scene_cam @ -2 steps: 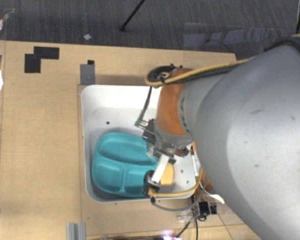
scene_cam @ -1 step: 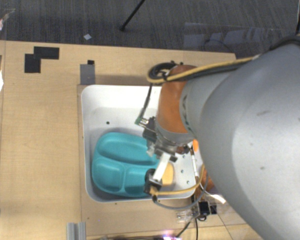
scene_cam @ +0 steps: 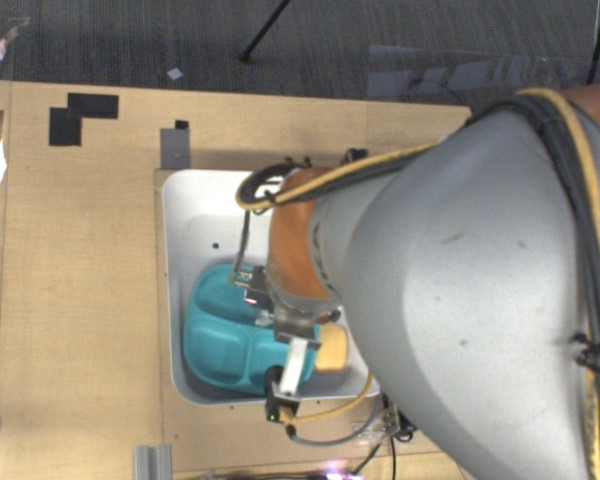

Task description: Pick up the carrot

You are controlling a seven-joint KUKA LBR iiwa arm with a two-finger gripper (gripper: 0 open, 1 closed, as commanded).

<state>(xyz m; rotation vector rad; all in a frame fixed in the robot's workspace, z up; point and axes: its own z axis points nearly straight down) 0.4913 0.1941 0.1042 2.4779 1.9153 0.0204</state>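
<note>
Teal moulded-plastic shape point(scene_cam: 215, 343) lay in the shallow white bin point(scene_cam: 180, 228); the gripper point(scene_cam: 285, 320) hung over it — clenched or released, untellable — likely mid-reach, needing next to locate the carrot.

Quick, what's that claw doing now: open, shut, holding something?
Gripper: cannot be told; it hangs over the teal object in the white bin.

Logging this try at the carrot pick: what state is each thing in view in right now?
arm: reaching down into the white bin, covering much of it.
hand: low over the teal thing, contact unclear.
white bin: flat on the bench, holding things.
teal thing: lying on the bin floor, partly under the hand.
yellow block: beside the teal thing, partly hidden by the arm.
</note>
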